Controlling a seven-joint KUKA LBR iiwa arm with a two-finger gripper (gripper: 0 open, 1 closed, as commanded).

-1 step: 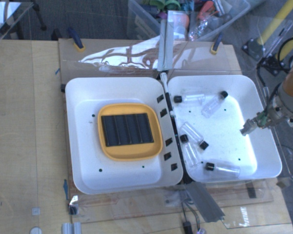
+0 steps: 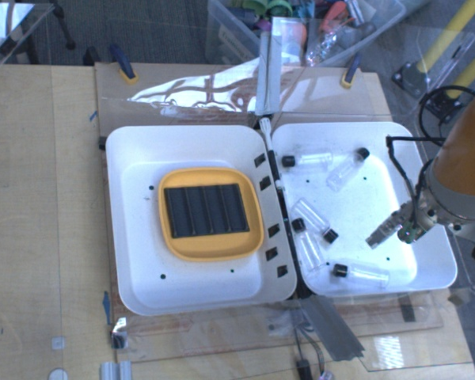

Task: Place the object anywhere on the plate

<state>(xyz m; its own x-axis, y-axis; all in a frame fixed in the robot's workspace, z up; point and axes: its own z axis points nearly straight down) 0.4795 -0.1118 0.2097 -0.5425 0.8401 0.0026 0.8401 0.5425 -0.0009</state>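
- Camera view: gripper (image 2: 389, 232) low over the right bin (image 2: 435, 271), at its 3 o'clock side; whether it is wide or narrow, cannot tell.
- Clear vials lie scattered in that bin. Nearest vial (image 2: 362, 273) lies just beside the gripper at its 7 o'clock, long axis running 3–9, black cap at 9.
- Plate (image 2: 210, 247) sits in the left bin (image 2: 134, 212), well apart at 9 o'clock.
- Nothing seen held; judged: pick not yet made.

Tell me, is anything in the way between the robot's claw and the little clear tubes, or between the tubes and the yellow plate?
Nothing blocks the grey two-finger gripper from the clear plastic tube with a black cap. On the way to the yellow plate with a dark ridged centre, the raised wall between the white bins stands across.
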